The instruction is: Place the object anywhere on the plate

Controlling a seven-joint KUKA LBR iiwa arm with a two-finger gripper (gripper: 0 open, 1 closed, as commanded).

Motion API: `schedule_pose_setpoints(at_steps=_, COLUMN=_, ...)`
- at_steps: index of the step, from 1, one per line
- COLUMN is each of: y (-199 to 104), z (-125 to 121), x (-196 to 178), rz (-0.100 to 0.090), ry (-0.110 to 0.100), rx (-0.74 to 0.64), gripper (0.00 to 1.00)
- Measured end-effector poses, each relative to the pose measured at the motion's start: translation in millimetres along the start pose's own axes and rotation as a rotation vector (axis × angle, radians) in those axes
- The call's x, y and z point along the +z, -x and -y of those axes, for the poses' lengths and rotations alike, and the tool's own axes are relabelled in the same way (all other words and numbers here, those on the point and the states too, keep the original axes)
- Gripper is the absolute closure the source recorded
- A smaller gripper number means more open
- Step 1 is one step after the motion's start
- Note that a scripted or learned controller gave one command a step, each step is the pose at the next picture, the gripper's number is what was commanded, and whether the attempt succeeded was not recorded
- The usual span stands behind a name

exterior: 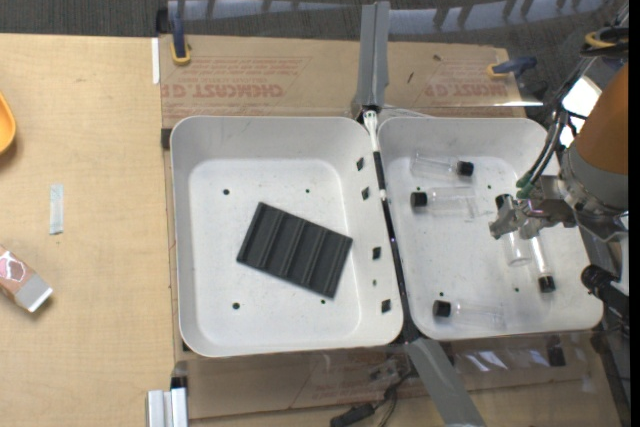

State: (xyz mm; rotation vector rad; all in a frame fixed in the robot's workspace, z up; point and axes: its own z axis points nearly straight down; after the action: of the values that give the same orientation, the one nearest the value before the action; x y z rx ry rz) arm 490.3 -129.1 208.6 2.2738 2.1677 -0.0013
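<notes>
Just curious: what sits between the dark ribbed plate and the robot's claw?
In the camera view, between the plate and the gripper lie bare white bin floor, the two bins' meeting walls, and a small clear tube with a black cap.

One fixed camera looks down at a slant on both white bins (190, 215).

Orange dish (5, 125) at left edge, blue clamps (180, 43) — cardboard (300, 80)

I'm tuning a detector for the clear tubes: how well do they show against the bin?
Camera view: the tubes nearly vanish against the white right bin, only their black caps standing out; the dark plate contrasts sharply; lighting is even, shadows soft.
</notes>
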Motion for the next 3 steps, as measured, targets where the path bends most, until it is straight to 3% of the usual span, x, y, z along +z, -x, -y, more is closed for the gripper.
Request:
schedule_pose_setpoints(at_steps=1, y=-72, z=-33, x=9, rz=0.001, ry=-0.003, rx=-0.102, gripper=1.0)
schedule_pose_setpoints(at_steps=2, y=-158, z=-113, x=4, rz=0.002, ry=-0.003, rx=-0.04, gripper=1.0)
schedule_pose_setpoints(at_steps=3, y=-216, z=-101, x=18, rz=0.0, ry=-0.002, rx=-0.548, gripper=1.0)
